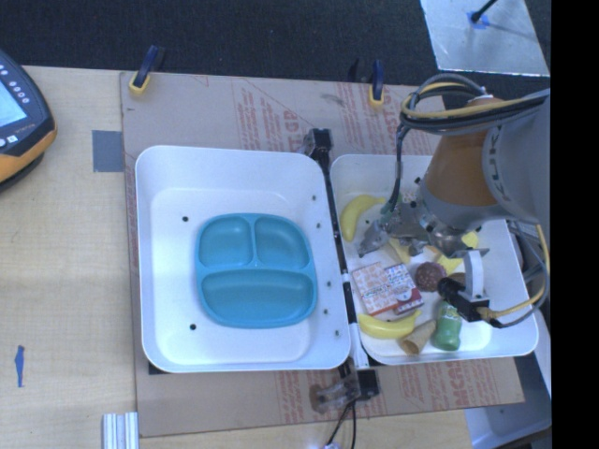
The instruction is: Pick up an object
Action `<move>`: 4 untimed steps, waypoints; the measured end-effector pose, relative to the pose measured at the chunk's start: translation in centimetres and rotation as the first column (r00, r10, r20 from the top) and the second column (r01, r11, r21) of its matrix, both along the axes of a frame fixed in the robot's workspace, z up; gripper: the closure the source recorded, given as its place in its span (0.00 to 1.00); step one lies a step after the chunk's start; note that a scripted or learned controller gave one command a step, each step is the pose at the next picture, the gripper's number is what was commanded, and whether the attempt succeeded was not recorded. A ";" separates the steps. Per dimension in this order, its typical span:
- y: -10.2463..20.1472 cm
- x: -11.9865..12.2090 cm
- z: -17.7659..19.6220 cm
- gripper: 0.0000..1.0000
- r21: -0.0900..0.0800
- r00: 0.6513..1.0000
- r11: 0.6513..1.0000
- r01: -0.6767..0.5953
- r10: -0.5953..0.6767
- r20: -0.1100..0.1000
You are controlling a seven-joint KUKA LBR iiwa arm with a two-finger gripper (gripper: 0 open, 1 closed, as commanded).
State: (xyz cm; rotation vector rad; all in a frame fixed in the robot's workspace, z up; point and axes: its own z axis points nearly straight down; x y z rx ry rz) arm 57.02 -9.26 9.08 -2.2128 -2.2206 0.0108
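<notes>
- Left of the frame: the left bin [150,251] holds just a blue divided plate [255,269], well apart from the arm; no risk there.
- Centre-right: in the right bin [524,344], the candidate objects lie crowded: a yellow banana [356,215], a printed packet [384,288], a second banana [388,325], a brown round piece [429,275] and a green item [446,330]. A grasp could nudge neighbours or catch two together.
- Right: the pincer [404,232] sits low among them; whether it is spread or pinching, I cannot tell. A glancing close on the curved banana could slip.

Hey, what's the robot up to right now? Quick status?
Gripper down in the right bin, among the clutter. Bananas, packet lying loose. Blue plate in left bin.
</notes>
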 end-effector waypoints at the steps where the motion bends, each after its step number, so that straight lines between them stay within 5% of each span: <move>1: -0.3 0.5 1.5 1.00 -0.004 1.000 1.000 -0.002 0.002 0.012; 2: -0.2 0.3 1.2 0.00 -0.003 1.000 1.000 -0.003 0.003 0.005; 3: -0.3 0.3 2.2 1.00 -0.004 1.000 1.000 -0.004 0.004 0.005; 4: -0.3 0.3 2.2 0.00 -0.005 1.000 1.000 -0.005 0.005 0.005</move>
